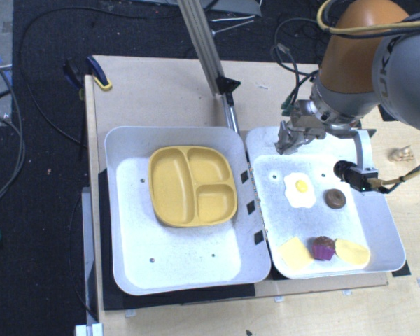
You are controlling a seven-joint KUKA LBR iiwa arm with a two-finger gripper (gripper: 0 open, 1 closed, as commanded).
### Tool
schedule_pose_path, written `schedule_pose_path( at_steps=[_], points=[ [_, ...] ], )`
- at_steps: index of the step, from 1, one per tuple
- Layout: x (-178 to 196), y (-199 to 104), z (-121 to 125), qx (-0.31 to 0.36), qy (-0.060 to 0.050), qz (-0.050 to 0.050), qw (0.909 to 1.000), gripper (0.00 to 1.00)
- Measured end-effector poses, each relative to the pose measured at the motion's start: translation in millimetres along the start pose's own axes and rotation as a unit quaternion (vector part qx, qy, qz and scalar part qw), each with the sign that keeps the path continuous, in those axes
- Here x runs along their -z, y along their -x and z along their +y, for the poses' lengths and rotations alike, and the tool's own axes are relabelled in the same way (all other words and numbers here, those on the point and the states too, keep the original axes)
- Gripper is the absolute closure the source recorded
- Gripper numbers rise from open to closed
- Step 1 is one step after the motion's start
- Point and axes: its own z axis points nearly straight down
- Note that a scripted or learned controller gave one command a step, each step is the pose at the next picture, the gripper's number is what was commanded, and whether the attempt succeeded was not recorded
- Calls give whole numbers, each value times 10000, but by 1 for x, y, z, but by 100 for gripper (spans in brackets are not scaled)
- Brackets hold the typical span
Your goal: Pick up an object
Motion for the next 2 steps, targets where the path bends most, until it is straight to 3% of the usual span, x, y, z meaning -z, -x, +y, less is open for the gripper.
schedule_pose_path(
  at_steps=[2],
  points=[
    [-16, -109, 24, 9, 6, 4, 10000, 100]
  ],
)
